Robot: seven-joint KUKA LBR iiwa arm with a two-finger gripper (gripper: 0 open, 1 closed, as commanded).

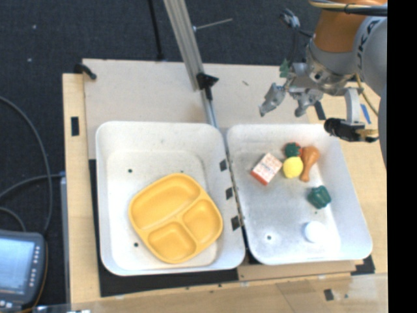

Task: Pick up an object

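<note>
The right bin [339,240] holds several small things. An orange-and-white box [266,168] lies near its back left, beside a yellow lemon [293,167]. A small green piece [291,150] and a brown drumstick [309,158] touch the lemon. Further forward are a dark green object [318,196] and a white round object [315,231]. My gripper [285,107] hangs over the bench just behind the right bin's back rim. It is open, with nothing between its fingers, and stands apart from every object.
The left bin [117,149] holds a yellow divided plate [174,217]. A slanted aluminium post [186,38] rises from between the bins at the back. A small screen [19,266] sits off the bench at the lower left.
</note>
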